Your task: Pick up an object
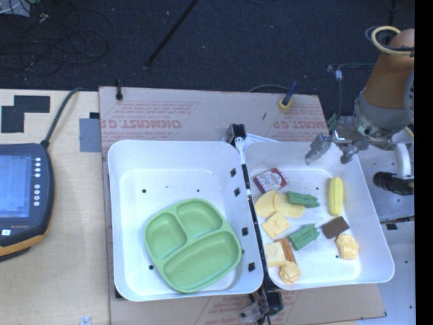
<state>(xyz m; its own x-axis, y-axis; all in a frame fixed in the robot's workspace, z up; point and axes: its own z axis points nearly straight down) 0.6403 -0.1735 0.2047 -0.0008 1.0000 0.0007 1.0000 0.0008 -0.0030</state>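
The right bin (369,202) holds several toy foods: a red packet (270,179), yellow cheese pieces (276,212), two green pickles (302,199) (304,236), a yellow corn cob (335,195), a brown block (335,227) and a small yellow corn piece (347,246). My gripper (331,150) hangs above the bin's far right corner, fingers spread apart with nothing between them. It is well above and behind the corn cob.
The left bin (135,175) carries a green divided plate (193,244). A teach pendant (21,188) lies on the bench at the far left. Cardboard (203,117) lies under both bins, and cables run across the dark floor behind.
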